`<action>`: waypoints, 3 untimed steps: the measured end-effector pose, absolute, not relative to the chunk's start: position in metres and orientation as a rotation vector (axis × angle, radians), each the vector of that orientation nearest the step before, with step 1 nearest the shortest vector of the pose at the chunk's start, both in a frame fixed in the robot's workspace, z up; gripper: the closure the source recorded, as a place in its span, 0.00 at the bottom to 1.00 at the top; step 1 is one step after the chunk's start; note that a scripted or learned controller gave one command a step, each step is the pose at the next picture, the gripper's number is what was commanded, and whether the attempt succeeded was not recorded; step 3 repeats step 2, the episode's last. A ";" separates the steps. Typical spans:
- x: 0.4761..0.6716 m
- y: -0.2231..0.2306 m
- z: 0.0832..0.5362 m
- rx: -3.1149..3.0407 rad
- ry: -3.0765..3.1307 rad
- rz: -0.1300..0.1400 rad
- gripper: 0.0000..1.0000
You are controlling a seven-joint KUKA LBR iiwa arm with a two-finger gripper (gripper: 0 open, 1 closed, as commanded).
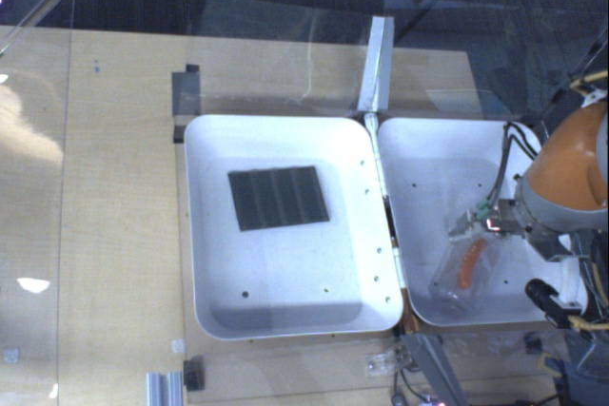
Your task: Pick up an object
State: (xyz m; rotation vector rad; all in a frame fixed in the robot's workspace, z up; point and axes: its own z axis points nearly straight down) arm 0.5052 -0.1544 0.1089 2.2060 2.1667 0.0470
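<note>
A clear plastic item with an orange piece inside (465, 267) lies in the right bin (419, 166), near its front wall. My gripper (487, 223) hangs over the upper end of that item, reaching in from the right under the arm's orange band (571, 171). Whether it touches the item cannot be made out. A dark grey ribbed rectangular pad (279, 198) lies flat in the left bin (285, 299), towards its back half, far from the gripper.
A metal divider post (377, 67) stands behind the seam between the two bins. Cables and a black fitting (547, 297) hang off the arm at the right bin's front right corner. Clamps (187, 90) sit at the left bin's corners.
</note>
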 end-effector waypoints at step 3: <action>0.563 -0.051 0.185 2.131 2.304 0.005 1.00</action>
